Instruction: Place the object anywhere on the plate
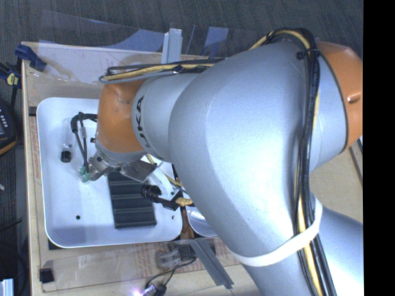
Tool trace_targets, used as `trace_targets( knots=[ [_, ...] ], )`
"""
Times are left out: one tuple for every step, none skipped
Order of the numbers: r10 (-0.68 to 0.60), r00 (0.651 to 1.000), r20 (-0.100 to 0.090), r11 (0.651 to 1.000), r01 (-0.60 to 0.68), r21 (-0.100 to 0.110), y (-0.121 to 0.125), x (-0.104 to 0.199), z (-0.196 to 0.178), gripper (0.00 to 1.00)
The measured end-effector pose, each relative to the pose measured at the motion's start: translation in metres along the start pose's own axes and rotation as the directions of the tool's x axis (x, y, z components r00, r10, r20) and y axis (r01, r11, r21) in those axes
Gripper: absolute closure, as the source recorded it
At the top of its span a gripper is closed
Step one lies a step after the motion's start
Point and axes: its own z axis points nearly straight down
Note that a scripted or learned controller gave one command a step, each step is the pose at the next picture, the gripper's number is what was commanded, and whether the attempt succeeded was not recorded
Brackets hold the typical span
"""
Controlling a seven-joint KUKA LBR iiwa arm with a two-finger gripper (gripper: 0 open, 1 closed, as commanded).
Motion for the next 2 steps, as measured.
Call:
trace_targets(
  knots=[
    [0.135,0.991,0.002,0.991,-0.135,-0.003,-0.091,-0.057,-0.1,1.0],
    [0.287,0.958,-0.003,0.958,-0.287,-0.002,-0.083,0.014,0.0,1.0]
  ],
)
